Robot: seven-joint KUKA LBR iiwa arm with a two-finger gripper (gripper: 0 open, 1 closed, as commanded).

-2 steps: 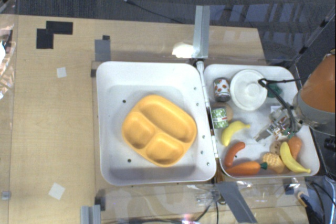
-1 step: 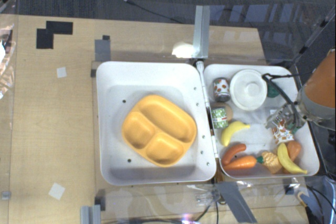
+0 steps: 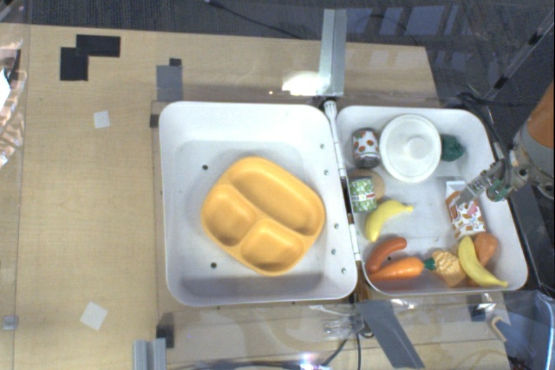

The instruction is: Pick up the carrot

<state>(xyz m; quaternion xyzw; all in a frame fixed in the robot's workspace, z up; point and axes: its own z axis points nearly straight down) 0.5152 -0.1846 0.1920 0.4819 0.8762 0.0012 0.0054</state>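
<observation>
Your right bin [image 3: 512, 225] has the gripper [image 3: 487, 184] at its 3 o'clock edge, above a small carton [image 3: 466, 216]. Can't tell its finger state. Carrot [image 3: 397, 269] lies at 7 o'clock, touching the sausage [image 3: 386, 249].

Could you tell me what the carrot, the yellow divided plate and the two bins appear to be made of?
The carrot looks like moulded plastic toy food: smooth, evenly orange, a slight sheen. The yellow divided plate also seems plastic, matte to satin, with soft rounded compartment edges. The left bin and right bin look like thin white plastic or painted sheet, which of the two is unclear, with a dull finish.
</observation>
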